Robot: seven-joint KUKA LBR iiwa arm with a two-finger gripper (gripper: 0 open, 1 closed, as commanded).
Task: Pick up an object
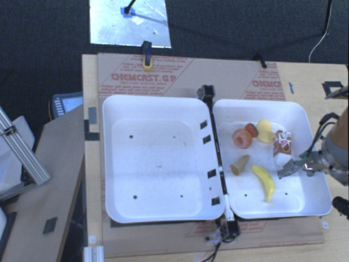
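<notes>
Banana lies just left of pincer.

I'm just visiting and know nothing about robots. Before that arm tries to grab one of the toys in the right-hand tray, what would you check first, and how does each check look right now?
1. Something to pick lies in the right bin: ok. A banana, a carton, a cone, a pink ring and a yellow fruit are there.
2. Gripper is over that bin: ok, near its right side.
3. Gripper carries nothing already: cannot tell, too blurred.
4. Nearest targets are separated: ok. The banana lies apart from the carton and the cone.
5. Gripper sits directly above one item: not ok, it hangs between carton and banana.
6. Ring and yellow fruit are easy to single out: not ok, they crowd a small red piece.
</notes>
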